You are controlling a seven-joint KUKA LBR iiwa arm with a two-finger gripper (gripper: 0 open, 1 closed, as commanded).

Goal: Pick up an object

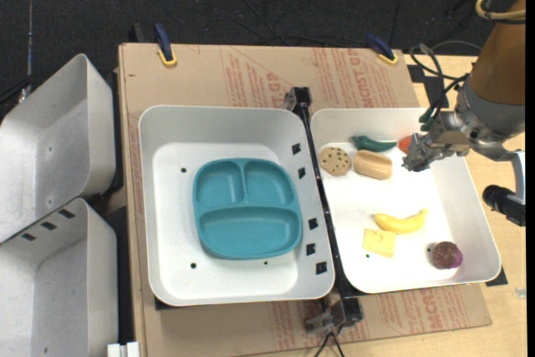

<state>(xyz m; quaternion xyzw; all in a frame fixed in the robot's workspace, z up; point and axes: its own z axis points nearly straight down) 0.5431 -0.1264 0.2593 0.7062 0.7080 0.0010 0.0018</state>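
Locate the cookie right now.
The cookie lies in the right bin, at its upper left, beside the tan bread roll and next to the divider between bins.

We see two white bins side by side on a bench. The left bin point(159, 180) holds a teal tray point(247, 208) with three compartments. In the right bin point(476, 213) lie a cookie point(335, 160), a green piece point(374, 144), a tan roll point(373, 165), a banana point(400, 221), a yellow block point(379, 242) and a purple ball point(445, 255). The gripper point(418, 159) hangs over the right bin's upper part, near the roll, partly covering an orange thing point(405, 144).
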